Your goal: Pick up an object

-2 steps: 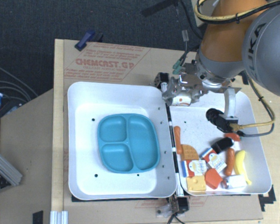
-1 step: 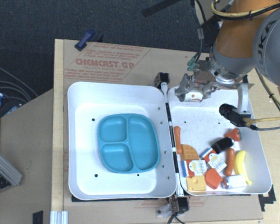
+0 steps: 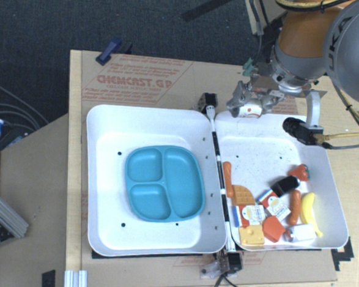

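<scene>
Reaching from the right, the arm [image 3: 310,32] hangs its claw [image 3: 251,105] — above the right bin [image 3: 259,136].

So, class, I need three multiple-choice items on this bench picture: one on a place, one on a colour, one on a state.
1. Where does the divided plate lie?
A. in the left bin
B. in the right bin
C. on the cardboard

2. What colour is that plate?
A. red
B. blue
C. yellow

3. How do the toy foods lie in the right bin?
A. spread evenly over it
B. stacked in the far corner
C. bunched at the near end

Answers: 1 A, the plate sits inside the left bin. 2 B, it is plainly blue. 3 C, the banana and the rest crowd the bin's near end.
</scene>
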You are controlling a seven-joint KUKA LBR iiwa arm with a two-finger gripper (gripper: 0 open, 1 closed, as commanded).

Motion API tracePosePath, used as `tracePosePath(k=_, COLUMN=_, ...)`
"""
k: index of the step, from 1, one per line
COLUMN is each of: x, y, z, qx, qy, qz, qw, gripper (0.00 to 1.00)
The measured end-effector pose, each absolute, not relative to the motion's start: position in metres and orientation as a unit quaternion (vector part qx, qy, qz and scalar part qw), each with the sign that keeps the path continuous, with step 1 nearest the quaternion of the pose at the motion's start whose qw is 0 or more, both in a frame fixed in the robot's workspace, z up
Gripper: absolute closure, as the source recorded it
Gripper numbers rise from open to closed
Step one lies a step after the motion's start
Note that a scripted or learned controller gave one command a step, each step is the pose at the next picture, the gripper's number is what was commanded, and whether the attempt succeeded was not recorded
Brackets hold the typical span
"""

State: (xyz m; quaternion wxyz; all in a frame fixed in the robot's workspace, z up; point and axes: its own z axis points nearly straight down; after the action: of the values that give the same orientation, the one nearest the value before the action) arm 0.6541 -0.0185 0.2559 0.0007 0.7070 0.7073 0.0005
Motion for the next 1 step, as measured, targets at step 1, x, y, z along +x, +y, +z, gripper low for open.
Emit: tracePosePath(k=1, x=0.6668, y=-0.025, z=0.2605, qx=0.707, qy=0.707, qz=0.0008, qw=0.001, gripper=1.0)
